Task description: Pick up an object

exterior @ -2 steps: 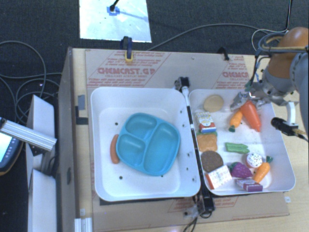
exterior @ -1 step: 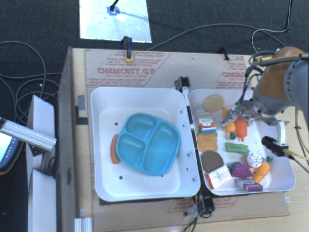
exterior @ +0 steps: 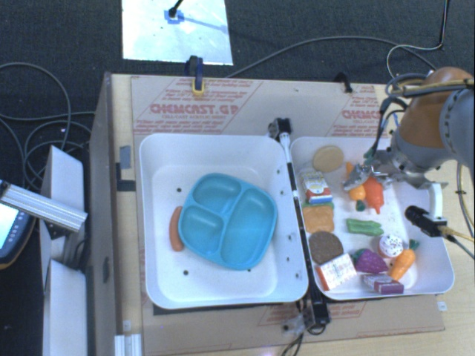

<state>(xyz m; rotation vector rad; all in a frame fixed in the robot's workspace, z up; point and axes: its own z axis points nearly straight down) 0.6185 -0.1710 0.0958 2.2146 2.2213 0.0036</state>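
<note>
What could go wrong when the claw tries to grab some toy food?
The claw is low in the right bin, by the red-and-orange toy vegetables. The toys lie close together, so it might pinch two or push one aside. The green bean below could get nudged too.
</note>
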